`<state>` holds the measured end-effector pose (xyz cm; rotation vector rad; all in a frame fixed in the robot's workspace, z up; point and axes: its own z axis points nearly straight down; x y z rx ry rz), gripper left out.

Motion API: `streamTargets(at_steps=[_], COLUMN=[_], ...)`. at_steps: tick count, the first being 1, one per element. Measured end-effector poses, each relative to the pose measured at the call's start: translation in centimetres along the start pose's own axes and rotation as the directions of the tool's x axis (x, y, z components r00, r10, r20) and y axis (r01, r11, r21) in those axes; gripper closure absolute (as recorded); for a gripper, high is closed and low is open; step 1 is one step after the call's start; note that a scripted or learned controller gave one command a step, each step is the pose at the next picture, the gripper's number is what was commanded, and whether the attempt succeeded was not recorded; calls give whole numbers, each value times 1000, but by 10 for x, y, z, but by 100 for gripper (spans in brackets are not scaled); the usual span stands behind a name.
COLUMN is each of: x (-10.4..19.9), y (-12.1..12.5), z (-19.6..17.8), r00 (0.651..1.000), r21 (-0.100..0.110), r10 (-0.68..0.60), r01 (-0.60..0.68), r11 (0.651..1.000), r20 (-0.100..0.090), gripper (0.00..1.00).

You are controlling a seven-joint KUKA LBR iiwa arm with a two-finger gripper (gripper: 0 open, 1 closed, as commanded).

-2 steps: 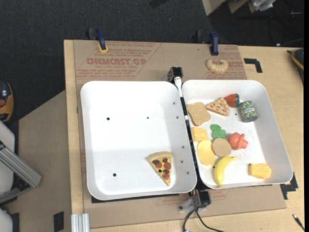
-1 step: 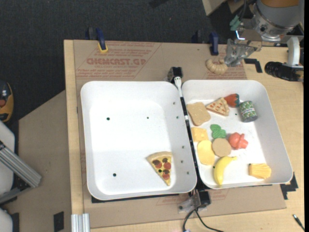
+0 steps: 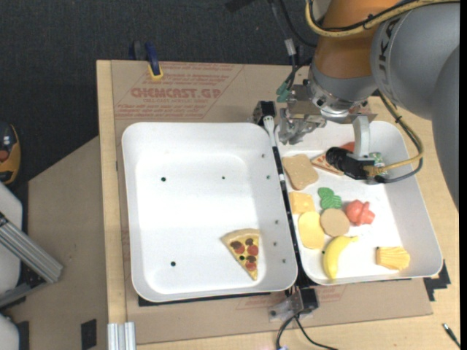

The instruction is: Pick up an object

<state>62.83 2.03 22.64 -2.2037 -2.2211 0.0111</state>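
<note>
**Gripper low at top of right bin, toy food spread below it**

The bread slice (image 3: 298,171) is seen lying flat in the upper left part of the right bin (image 3: 417,195), just beside the divider and just below the gripper (image 3: 295,127). Whether the gripper is released or clenched cannot be told from this angle.

An orange wedge (image 3: 325,164) is found just right of the bread slice. Lower down, a green piece (image 3: 329,197), a red piece (image 3: 358,211), a tan disc (image 3: 335,222) and a pale yellow disc (image 3: 311,230) are clustered close together at centre right of the frame. A banana (image 3: 334,254) is placed at the bin's lower edge, and a crinkled yellow chip (image 3: 393,257) is set apart toward the lower right corner.

A pizza slice (image 3: 244,251) is seen alone in the lower right part of the left bin (image 3: 190,195).

Both bins are set on a cardboard sheet (image 3: 182,86) with red print. The arm (image 3: 408,42) is seen entering from the upper right of the frame.
</note>
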Motion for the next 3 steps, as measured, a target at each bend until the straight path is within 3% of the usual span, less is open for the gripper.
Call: streamTargets(at_steps=[1,2,3], x=[49,-15,27], y=[21,37,34], z=[-168,-161,-321], r00=[1000,1000,1000], r21=[-34,-19,-37], r10=[1,12,3], r01=[-1,-12,-3], r11=[999,1000,999], r20=[2,6,3], gripper=[100,100,100])
